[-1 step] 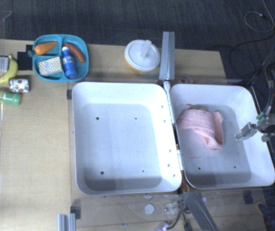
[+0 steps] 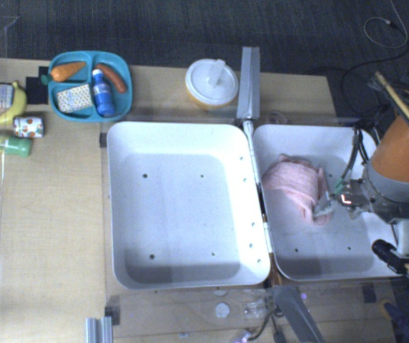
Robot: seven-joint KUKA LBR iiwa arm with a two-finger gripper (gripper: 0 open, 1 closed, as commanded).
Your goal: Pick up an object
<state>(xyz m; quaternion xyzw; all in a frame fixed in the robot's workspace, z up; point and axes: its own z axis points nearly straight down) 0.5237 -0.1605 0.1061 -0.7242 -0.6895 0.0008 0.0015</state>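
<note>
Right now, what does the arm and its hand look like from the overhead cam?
The arm is grey with a rounded orange band above the wrist. Thin dark cables run along its wrist end. The hand is small, metallic grey, with a tiny green mark and a small lit spot near its base.

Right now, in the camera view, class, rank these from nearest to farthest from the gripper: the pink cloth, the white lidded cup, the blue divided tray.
1. Pink cloth: in the right bin, right beside the gripper.
2. White lidded cup: on the bench above the bins, near the middle.
3. Blue divided tray: far upper left of the bench.
</note>
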